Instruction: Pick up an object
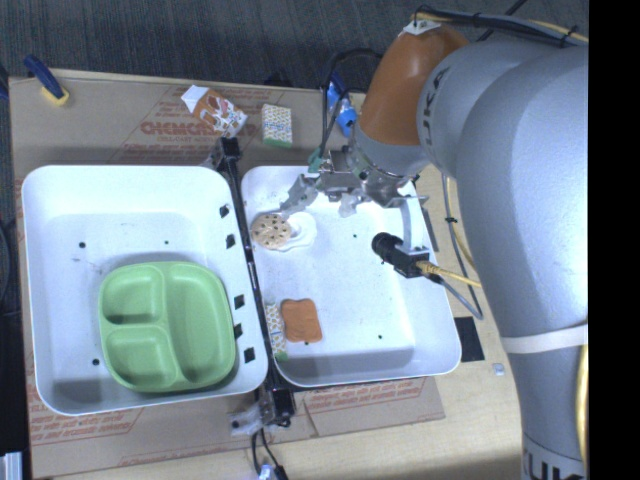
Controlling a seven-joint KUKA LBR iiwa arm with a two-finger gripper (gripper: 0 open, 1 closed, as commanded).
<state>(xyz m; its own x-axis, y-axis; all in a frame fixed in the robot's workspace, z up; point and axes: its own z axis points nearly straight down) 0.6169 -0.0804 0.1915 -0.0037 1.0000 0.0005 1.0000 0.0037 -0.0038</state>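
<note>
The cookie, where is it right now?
The cookie lies in the right bin, near its upper-left corner, just below-left of the gripper and above the orange block.

Glossy green plastic tray

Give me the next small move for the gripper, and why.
Probably a short drop straight onto the cookie. The gripper sits in the right bin, just above and right of the cookie, with nothing seen between its fingers. The orange piece lies farther off near the front wall, so the cookie looks like the nearest target.
</note>
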